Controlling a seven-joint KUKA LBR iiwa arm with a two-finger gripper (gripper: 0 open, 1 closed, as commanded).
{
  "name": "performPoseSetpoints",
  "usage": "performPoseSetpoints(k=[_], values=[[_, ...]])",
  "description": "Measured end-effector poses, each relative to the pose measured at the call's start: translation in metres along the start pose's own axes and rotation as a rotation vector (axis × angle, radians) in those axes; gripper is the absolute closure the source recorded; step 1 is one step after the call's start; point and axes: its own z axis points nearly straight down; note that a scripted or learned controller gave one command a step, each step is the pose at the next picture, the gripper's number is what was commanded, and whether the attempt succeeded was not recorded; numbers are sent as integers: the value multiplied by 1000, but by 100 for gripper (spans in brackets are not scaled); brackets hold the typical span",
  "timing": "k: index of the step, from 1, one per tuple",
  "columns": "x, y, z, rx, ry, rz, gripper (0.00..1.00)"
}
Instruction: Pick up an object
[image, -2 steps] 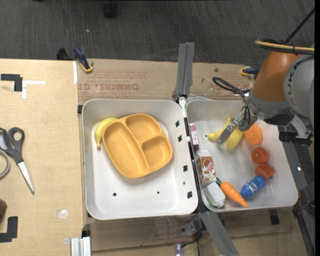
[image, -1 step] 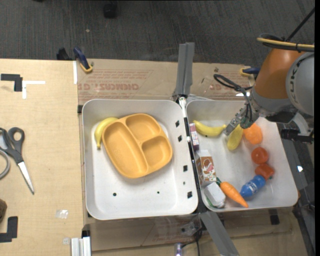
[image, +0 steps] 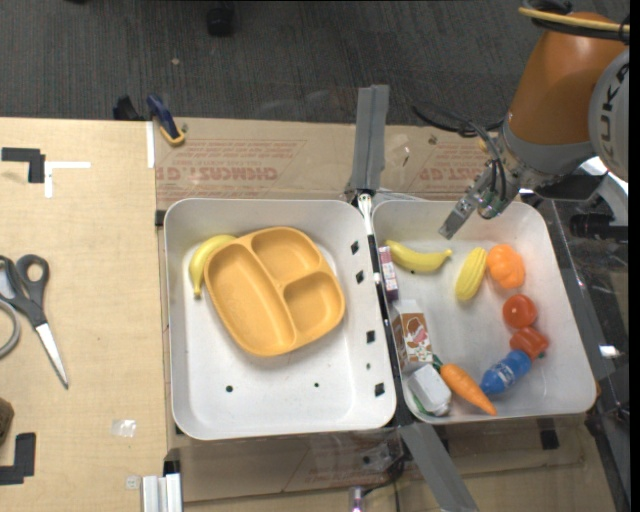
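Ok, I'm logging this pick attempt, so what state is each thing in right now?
Gripper: raised over the right bin's back edge, holding nothing.
Right bin's banana: lying flat, untouched.
Corn: lying beside the orange pumpkin.
Carrot: lying at the front.
Yellow divided plate: upright in the left bin, compartments bare.
Left bin's banana: tucked against the plate's edge.

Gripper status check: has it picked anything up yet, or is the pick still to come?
Nothing looks picked yet. The gripper hangs over the right bin's upper edge with nothing visible between its fingers. The banana, corn, orange piece and other toys lie in the bin. Descent, grasp and lift all remain.
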Motion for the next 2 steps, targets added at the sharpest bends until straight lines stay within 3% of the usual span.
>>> performPoseSetpoints(k=[1,2], values=[[20,-77,122,1,3,-383,100],[20,-77,122,0,3,-383,0]])
